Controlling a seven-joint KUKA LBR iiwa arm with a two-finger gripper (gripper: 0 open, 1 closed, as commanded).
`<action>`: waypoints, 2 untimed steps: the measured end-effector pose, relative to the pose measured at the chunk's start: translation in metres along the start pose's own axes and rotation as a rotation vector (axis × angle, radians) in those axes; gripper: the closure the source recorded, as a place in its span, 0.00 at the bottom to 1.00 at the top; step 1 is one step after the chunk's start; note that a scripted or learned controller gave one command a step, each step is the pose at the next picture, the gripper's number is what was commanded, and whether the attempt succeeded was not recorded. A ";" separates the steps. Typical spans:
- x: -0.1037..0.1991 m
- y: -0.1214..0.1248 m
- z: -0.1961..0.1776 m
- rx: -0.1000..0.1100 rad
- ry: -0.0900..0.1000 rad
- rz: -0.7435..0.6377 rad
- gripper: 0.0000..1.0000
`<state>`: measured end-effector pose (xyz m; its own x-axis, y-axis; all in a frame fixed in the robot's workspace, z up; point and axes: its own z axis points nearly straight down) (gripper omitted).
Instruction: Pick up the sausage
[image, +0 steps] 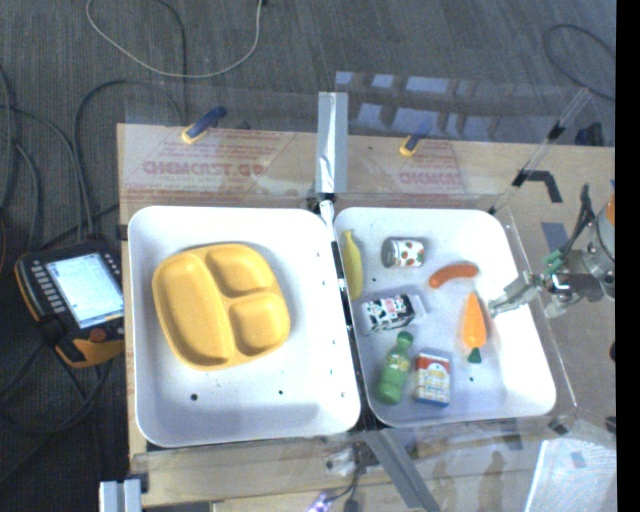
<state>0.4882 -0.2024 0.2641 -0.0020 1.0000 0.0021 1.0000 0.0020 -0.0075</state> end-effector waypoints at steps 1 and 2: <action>0.008 0.063 0.134 0.000 0.001 -0.151 0.00; -0.012 0.131 0.175 -0.015 0.000 -0.328 0.00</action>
<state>0.6182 -0.2138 0.0885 -0.3238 0.9461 0.0022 0.9461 0.3238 0.0087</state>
